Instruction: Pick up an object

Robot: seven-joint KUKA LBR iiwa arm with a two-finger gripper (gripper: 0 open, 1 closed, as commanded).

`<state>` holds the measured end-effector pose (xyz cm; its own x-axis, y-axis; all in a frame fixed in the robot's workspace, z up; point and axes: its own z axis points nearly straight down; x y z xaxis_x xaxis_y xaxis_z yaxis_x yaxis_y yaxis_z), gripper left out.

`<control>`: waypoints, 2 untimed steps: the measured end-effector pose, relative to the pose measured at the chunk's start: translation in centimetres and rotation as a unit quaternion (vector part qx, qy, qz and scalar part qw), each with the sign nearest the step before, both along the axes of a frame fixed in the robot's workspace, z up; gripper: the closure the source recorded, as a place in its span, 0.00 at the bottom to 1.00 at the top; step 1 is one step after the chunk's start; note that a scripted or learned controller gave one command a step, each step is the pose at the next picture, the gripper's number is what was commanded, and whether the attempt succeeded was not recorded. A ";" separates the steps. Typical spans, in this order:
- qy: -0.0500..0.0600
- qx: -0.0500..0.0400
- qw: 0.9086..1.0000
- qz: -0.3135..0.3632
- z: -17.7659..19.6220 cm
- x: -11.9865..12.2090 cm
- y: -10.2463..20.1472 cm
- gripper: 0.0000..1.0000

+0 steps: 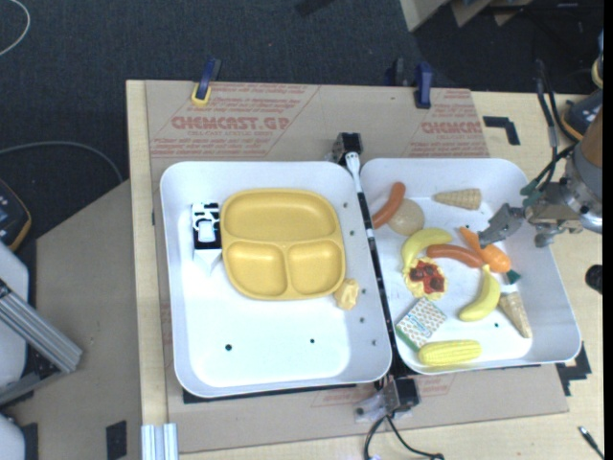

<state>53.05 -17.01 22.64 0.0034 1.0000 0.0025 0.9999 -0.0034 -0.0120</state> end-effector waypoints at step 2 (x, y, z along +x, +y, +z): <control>-0.003 0.000 1.000 0.001 -4.3 -0.7 0.2 0.00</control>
